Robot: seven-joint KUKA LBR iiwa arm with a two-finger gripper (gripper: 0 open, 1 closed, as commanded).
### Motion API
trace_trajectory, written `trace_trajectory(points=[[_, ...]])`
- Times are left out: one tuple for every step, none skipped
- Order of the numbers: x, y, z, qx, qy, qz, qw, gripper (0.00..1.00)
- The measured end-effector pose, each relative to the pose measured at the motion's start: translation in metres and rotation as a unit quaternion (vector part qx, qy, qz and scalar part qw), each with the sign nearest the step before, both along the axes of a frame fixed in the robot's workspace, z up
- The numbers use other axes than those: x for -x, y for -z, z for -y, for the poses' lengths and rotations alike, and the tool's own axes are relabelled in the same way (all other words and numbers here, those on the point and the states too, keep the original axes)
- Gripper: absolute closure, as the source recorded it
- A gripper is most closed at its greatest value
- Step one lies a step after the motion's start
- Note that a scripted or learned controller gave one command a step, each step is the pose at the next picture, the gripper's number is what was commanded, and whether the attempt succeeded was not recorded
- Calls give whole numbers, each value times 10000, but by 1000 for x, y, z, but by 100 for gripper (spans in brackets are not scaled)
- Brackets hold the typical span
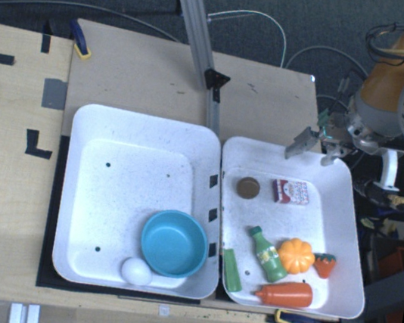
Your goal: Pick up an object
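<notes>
The grey two-finger gripper (314, 146) is held open and empty over the far rim of the right-hand white bin (349, 243). The red-and-white packet (290, 192) lies nearest below it, flat on the floor beside a brown round disc (248, 188). A flat packet may be slid rather than pinched, and the orange pumpkin toy (296, 255), green bottle (266, 254) and red carrot-shaped toy (286, 293) are crowded enough for fingers to be blocked.

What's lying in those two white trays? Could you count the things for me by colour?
Blue: 1, bowl
White: 1, ball
Brown: 1, disc
Red and white: 1, small carton
Green: 2, bottle, stick
Orange: 1, pumpkin
Red: 2, small piece, long piece
Total: 9
</notes>
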State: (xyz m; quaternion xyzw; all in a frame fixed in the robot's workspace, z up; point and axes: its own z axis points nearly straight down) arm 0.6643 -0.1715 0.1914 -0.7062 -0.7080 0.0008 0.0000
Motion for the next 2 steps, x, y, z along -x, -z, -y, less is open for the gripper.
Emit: trace_trajectory(points=[[0,0,0,3,1,-3,10000,0],[-6,61,2,-3,1,-30,10000,0]])
